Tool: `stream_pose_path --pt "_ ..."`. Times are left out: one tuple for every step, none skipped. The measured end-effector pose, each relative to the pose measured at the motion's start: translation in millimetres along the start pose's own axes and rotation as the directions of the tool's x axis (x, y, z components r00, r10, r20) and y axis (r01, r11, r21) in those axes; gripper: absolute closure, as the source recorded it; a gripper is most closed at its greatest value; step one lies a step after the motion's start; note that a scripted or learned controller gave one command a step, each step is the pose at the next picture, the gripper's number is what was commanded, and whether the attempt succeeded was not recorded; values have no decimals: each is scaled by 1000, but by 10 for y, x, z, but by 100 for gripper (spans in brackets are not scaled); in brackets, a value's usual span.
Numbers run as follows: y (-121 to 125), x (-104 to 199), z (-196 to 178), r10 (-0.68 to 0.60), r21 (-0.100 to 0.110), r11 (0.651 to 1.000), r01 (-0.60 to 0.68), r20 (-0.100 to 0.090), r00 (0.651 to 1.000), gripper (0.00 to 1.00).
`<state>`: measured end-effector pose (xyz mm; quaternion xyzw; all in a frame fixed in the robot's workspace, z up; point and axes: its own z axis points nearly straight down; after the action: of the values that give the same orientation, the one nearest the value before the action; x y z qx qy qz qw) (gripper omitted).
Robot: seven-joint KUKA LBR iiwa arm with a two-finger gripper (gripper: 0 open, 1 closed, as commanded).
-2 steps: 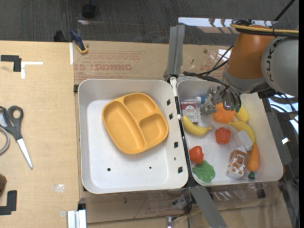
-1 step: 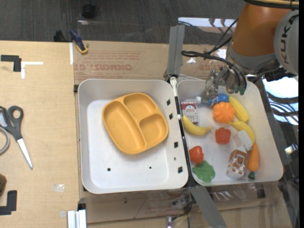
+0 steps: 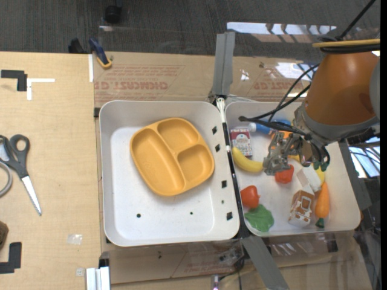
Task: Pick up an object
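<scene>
- Far left on the bench (image 3: 54,162), I note grey-handled scissors (image 3: 21,168) lying flat, well apart from both bins.
- Left bin (image 3: 115,222): I see one orange divided plate (image 3: 172,156), set at a slant near the middle; nothing touches it.
- Right bin (image 3: 344,222), left part: a small red-and-white carton (image 3: 241,142) lies above a banana (image 3: 247,162); below these sit a red tomato-like piece (image 3: 249,196) and a green leafy piece (image 3: 260,219).
- Right bin, centre: the gripper (image 3: 279,162) hangs low just beside the banana's right end, with a red object (image 3: 284,174) at its tip; I cannot tell whether it grips anything.
- Right bin, right part: a small house-shaped carton (image 3: 301,206) stands just beside a carrot (image 3: 322,202); the arm's orange band (image 3: 338,89) hangs overhead.
</scene>
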<state>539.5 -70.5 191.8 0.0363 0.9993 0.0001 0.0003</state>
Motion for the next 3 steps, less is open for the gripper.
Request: stream_pose_path --pt "-254 265 997 -42 0 999 42 2 999 100" --pt "-253 265 997 -43 0 999 43 2 999 0" --pt "-521 -764 978 -59 1 998 59 6 998 0"
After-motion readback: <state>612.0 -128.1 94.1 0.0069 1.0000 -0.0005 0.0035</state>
